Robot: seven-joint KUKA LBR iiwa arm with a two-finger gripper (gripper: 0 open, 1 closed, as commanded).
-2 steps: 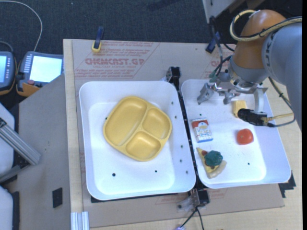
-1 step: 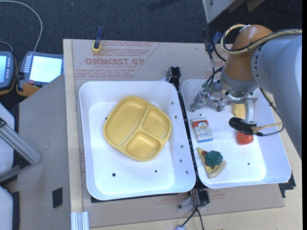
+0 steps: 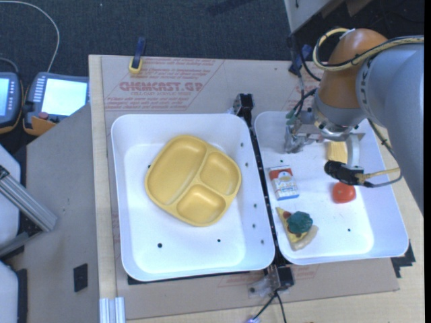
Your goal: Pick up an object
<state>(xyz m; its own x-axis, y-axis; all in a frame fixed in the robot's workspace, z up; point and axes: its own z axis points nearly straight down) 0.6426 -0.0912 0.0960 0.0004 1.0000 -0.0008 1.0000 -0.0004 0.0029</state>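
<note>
From above, two white bins sit side by side on a bench (image 3: 168, 86) covered by a printed board. The left bin (image 3: 128, 200) carries a yellow tray (image 3: 193, 179) with three compartments, lying near its middle, turned at a slant.

The right bin (image 3: 384, 237) holds the loose things. A small carton (image 3: 284, 182) with a red and white top lies close to the bin's left wall, about halfway along it. Toward the near left corner lies a pizza slice (image 3: 299, 227) with a green lump on it. A red tomato (image 3: 344, 192) sits right of the middle, well apart from the carton. A pale yellow block (image 3: 337, 151) lies toward the far edge, partly covered by the arm's hardware.

The arm (image 3: 397, 86) reaches in from the right, its orange band over the bin's far edge. The gripper (image 3: 294, 142) hangs near the far left corner of the right bin, beyond the carton and apart from it. Whether it is clenched or released I cannot tell; nothing is seen in it.
</note>
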